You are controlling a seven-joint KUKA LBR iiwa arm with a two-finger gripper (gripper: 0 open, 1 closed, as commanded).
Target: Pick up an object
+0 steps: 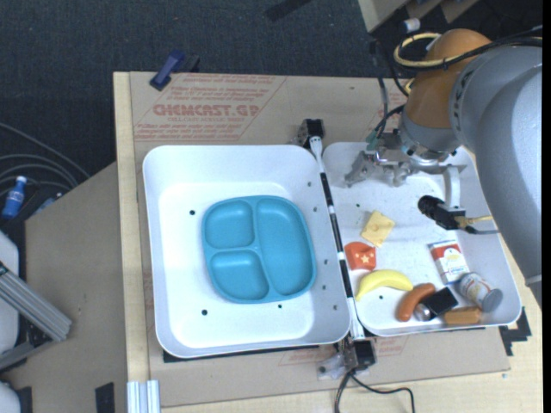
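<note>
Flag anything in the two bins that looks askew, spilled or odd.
Nothing looks spilled or damaged. The blue divided plate sits slightly turned in the left bin. In the right bin, the toy foods crowd the near corner, the banana touching the sausage.

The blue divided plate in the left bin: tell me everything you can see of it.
The blue divided plate is a light blue, rounded rectangle that looks like moulded plastic, with three compartments: two smaller on its left, one long on its right. It lies flat, right side up, slightly rotated, near the middle of the left bin. Its compartments hold nothing, and it touches only the bin floor.
</note>
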